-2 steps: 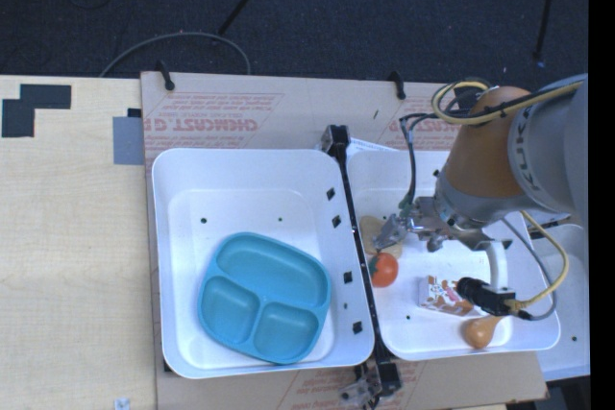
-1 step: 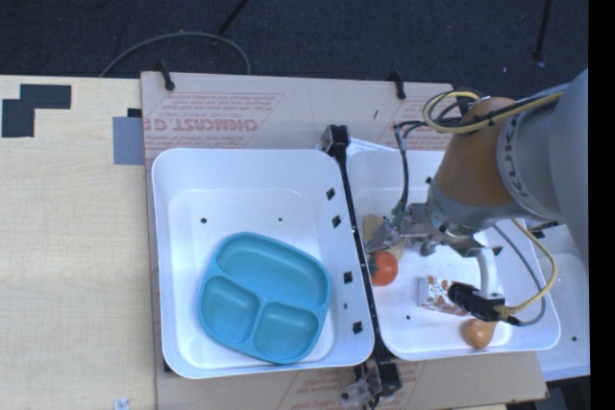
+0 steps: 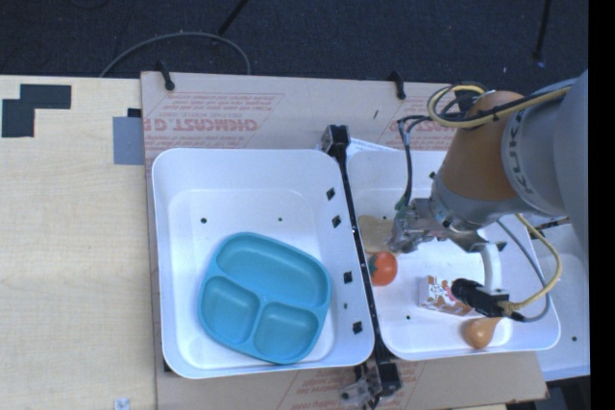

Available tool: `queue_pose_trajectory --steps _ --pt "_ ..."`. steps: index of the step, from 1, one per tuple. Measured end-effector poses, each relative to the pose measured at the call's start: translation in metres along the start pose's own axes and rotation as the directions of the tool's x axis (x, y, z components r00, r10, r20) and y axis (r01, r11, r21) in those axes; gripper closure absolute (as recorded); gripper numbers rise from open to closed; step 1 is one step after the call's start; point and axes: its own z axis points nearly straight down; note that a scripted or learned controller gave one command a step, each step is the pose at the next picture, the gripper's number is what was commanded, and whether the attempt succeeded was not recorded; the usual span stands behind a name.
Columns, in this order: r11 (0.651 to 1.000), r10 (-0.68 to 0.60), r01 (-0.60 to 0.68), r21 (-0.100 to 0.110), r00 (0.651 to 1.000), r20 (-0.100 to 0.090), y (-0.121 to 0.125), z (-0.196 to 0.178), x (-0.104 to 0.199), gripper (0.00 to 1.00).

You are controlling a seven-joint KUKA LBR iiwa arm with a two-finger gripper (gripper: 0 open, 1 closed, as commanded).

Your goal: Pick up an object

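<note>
In the right bin (image 3: pixel 413 341) lie a small red-orange ball (image 3: pixel 383 268), a red and white snack packet (image 3: pixel 442 295) and a tan pear-shaped thing (image 3: pixel 480 331) near the front right corner. A pale flat piece (image 3: pixel 373 230) lies just behind the ball. My gripper (image 3: pixel 408 235) hangs low over the bin's left middle, just right of and behind the ball. The arm above hides much of it.
The left bin (image 3: pixel 183 206) holds a blue three-compartment plate (image 3: pixel 264 296) toward its front. A black divider (image 3: pixel 351 235) runs between the two bins. The arm covers the right bin's back right part.
</note>
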Motion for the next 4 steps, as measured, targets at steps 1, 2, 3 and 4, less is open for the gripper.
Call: queue_pose_trajectory --steps 1,2,3,4 --pt "1.0 -0.005 0.005 0.002 1.0 0.003 0.002 -0.043 0.006 1.0" --pt "1.0 -0.005 0.005 0.001 1.0 0.003 -0.006 -0.093 0.01 1.0" --pt "1.0 -0.005 0.005 0.001 1.0 0.003 -0.006 -0.123 0.009 1.0" --pt "1.0 -0.008 0.008 0.004 1.0 0.002 0.003 -0.131 0.065 1.0"
